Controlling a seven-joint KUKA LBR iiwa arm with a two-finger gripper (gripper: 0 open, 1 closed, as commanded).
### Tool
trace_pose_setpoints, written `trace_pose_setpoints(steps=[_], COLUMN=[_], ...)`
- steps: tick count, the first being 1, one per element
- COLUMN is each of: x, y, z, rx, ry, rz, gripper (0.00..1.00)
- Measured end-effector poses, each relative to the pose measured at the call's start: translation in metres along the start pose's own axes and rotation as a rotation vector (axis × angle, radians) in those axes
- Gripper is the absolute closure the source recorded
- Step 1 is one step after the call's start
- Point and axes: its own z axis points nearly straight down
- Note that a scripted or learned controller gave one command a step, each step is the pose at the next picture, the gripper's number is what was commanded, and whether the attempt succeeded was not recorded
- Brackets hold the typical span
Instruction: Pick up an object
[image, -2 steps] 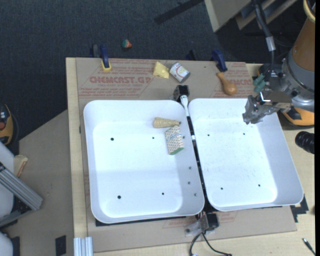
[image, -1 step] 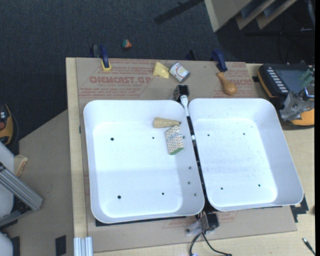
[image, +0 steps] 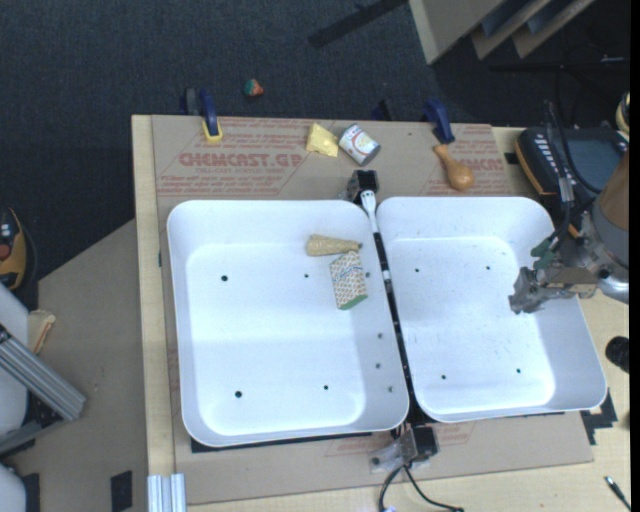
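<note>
Left bin (image: 200, 330): patterned packet (image: 348, 279) near its upper right corner, long axis roughly up-down; tan cone (image: 331, 245) just above it, lying crosswise. Gripper (image: 527, 297) — well right of the packet, over the right bin (image: 480, 390) — grasp state cannot be told.

Bright, even light falls from above on my bench, and the two white bins (image: 270, 330) come out nearly blown white, with a soft grey shade along the left bin's upper inside wall. The dark carpet (image: 90, 60) around the bench stays dim and grainy. My gripper (image: 532, 290) casts almost no shadow, and the whole frame is slightly soft, small details smeared.
</note>
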Motion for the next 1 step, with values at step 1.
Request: trace_pose_setpoints(steps=[1], x=[0.0260], y=[0.0014], z=[-0.1798], rx=[-0.037], ry=[-0.005], rz=[-0.007], gripper=[1.00])
